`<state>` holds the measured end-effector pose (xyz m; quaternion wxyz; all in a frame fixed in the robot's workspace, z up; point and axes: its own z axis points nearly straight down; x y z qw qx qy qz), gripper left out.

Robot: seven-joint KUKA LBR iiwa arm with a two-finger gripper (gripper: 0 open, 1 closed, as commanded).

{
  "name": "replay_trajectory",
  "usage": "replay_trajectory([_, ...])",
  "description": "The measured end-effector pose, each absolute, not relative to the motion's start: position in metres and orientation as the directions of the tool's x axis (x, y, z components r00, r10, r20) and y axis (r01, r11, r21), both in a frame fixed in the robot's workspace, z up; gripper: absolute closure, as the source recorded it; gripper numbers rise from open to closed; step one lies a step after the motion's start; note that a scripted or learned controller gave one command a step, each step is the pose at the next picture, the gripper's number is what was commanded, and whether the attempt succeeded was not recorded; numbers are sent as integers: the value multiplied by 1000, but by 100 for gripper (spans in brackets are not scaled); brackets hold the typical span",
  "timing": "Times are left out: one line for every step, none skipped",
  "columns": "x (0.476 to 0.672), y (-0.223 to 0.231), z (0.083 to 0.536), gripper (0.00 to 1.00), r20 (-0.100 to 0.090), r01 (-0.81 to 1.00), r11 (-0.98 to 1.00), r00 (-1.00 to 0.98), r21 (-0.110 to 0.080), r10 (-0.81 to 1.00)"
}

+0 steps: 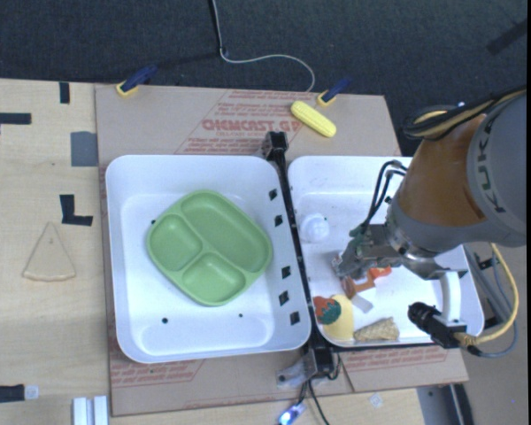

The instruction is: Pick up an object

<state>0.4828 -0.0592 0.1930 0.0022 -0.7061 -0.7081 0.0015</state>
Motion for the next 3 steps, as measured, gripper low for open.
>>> replay_trajectory([483, -31, 208, 100, 1, 1000, 4, -4, -2, 1000])
replay_trajectory([484, 18, 312, 100, 0, 1000, 5, -5, 2, 1000])
replay_trajectory([484, 64, 460, 100, 2, 1000, 8, -8, 12, 1000])
